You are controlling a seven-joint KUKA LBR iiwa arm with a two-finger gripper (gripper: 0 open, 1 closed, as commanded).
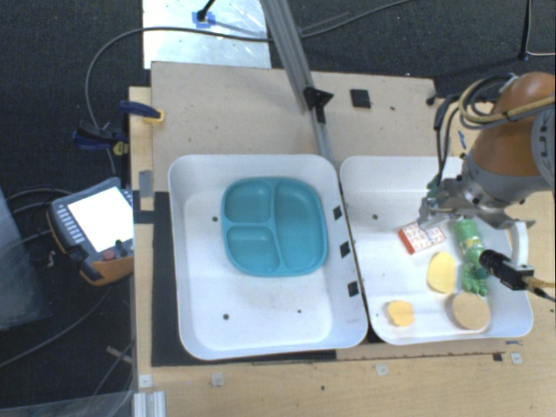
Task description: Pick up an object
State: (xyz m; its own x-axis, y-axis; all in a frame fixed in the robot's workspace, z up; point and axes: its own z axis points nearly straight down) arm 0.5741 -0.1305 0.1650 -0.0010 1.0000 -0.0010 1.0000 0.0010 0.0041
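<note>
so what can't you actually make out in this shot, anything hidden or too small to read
1. Gripper, camera view: the wrist above hides its fingertips, so open or shut is unclear, as is whether it touches the red and white packet.
2. Packet: print too small to read.
3. Green object: too blurred to identify; the arm's black fitting crosses its lower end.
4. Arm: cut off by the right edge.
5. Handheld screen left of the bench: glare washes out its display.

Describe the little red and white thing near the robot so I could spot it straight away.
Look at the right-hand shallow white bin, where the grey arm reaches in. Near its middle, just below the arm's tool, lies a small flat red and white checked packet. Its neighbours are yellow, green or tan; it alone is red and patterned.
</note>
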